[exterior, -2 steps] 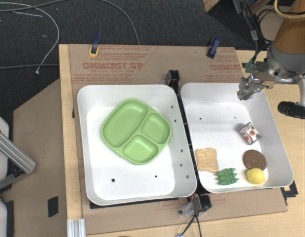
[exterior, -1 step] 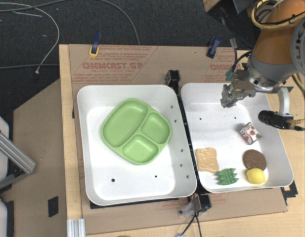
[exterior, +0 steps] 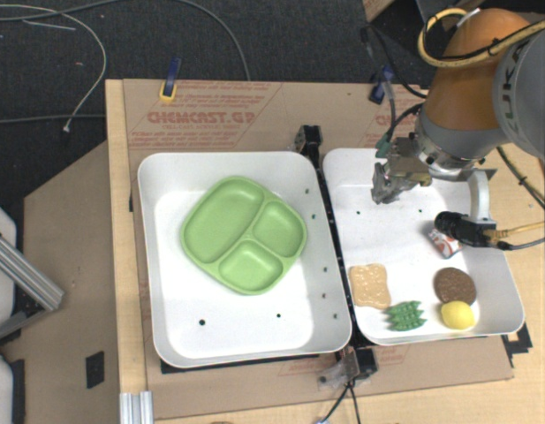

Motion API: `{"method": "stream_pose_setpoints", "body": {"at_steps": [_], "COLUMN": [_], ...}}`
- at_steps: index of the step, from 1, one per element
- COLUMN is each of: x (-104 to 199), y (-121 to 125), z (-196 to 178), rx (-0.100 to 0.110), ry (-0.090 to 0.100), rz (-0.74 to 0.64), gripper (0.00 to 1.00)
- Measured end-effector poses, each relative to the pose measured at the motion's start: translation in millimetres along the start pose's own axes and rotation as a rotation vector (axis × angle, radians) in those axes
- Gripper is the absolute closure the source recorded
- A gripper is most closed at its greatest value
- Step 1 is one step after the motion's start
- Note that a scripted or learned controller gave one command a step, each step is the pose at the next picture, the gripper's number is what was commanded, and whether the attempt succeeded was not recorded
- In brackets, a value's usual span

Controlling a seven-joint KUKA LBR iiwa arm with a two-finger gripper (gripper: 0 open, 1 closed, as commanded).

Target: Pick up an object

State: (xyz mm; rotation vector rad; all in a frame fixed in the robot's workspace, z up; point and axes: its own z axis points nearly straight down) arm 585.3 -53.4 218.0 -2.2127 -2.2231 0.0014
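Objects lie along the right bin's (exterior: 360, 170) near edge: cracker (exterior: 370, 285), green toy (exterior: 404, 315), brown disc (exterior: 454, 285), yellow ball (exterior: 457, 315).
Gripper (exterior: 389, 186) hangs over that bin's far left corner; whether it is clamped cannot be told.

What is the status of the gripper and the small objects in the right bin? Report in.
Gripper over right white bin, upper end. Tan cracker, green leafy piece, brown round patty, yellow ball at near end, untouched. Nothing between.

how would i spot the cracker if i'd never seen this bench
Look in the right bin, along its near edge. The cracker lies at the left end of the food there, just above the green piece. It is the only flat, pale tan square; the others are round or green.
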Motion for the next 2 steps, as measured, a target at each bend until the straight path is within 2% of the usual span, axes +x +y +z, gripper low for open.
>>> {"method": "stream_pose_setpoints", "body": {"at_steps": [1, 2], "x": [48.4, 104.7], "y": [-15.1, -42.7], "z": [-10.7, -3.7], "rx": [-0.002, 0.001], "ry": [0.001, 0.000], "rz": [-0.001, -0.001], "gripper": [1.00, 1.00]}}
